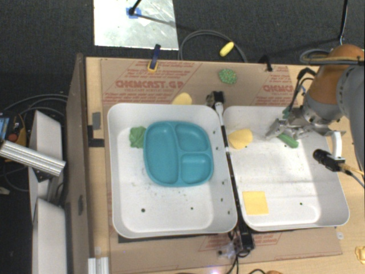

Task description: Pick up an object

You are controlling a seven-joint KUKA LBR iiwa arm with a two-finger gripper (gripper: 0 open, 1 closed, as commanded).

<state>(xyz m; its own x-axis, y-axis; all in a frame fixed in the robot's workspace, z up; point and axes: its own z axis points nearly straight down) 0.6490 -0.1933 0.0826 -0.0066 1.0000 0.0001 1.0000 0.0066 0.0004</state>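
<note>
While the arm [336, 84] is reaching in from the right, its hand [287, 131] is sitting low over the back part of the right bin [296, 170]. The fingers [277, 131] are looking spread apart a bit, and a small green piece [291, 142] is lying right at the tips, touching or just under them. Honestly I can't tell if it's actually between the fingers, so I'm not calling that a grab.

Also in the right bin, a yellow blob [240, 137] is sitting near the left wall, and a flat yellow square [255, 202] is lying toward the front.

Over in the left bin [131, 210], a blue divided plate [178, 153] is taking up the middle, with a green leafy thing [137, 136] poking out at its left edge.

Behind the bins on the table [171, 81], a green round thing [228, 76] and another yellow piece [182, 99] are lying loose.
</note>
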